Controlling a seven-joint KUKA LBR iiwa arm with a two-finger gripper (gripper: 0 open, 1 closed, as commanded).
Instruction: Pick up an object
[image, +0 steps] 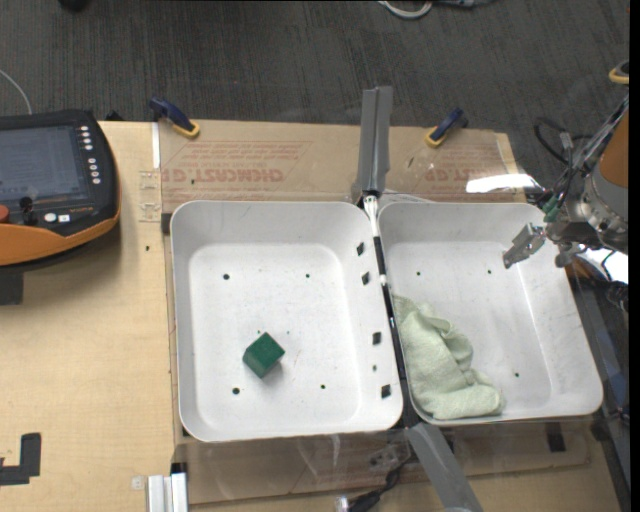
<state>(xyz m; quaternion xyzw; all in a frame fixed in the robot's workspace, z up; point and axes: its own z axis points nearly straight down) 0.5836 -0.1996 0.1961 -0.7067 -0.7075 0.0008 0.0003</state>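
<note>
Dark carpet lies behind your pale wooden bench (90, 390), which carries two shallow white bins; the claw (541, 244) hovers over the right bin's (540, 330) far right corner, its fingers spread with nothing between them; a crumpled pale green cloth (443, 362) lies in that bin, down and left of the claw and nearer to it; the small green cube (264, 355) sits in the left bin (210, 240), well apart.

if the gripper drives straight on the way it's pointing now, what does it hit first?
The gripper hangs over the right bin's upper right corner, pointing down and left. Most likely it meets the bare floor of the right bin first. The pale cloth lies nearer the front, probably off that line; depth is unclear.
</note>
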